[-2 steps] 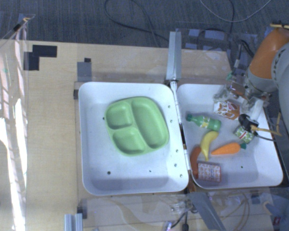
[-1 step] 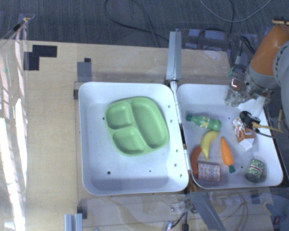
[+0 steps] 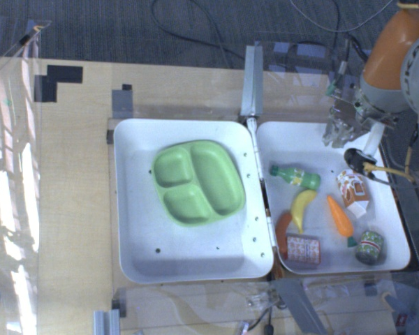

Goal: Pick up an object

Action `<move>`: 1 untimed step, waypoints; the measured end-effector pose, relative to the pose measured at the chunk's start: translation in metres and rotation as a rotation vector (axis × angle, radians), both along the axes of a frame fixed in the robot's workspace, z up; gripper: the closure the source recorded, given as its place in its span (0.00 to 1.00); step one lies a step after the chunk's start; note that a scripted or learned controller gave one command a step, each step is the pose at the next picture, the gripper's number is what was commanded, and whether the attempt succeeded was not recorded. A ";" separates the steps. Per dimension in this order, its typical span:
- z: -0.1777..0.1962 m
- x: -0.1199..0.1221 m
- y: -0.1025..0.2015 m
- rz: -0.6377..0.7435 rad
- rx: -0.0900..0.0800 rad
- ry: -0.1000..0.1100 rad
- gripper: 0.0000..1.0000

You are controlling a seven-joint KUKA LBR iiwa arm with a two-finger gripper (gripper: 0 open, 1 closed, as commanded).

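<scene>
a pale wood bench (image 3: 63, 208) fills the near scene, black tape (image 3: 56, 79) at its far left. beyond lies dark grey carpet (image 3: 126, 19) crossed by black cables (image 3: 195, 19). light streaks the left edge.

A green divided plate (image 3: 197, 182) is lying well left of the grey gripper (image 3: 339, 135). Below the gripper are showing a green-and-yellow bottle (image 3: 295, 177), yellow banana (image 3: 302, 207) and orange carrot (image 3: 339, 216).
</scene>
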State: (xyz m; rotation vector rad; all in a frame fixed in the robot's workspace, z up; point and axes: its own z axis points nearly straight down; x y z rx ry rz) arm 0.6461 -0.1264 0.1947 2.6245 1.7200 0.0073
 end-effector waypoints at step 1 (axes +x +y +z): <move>-0.030 0.024 0.007 -0.008 -0.001 0.003 1.00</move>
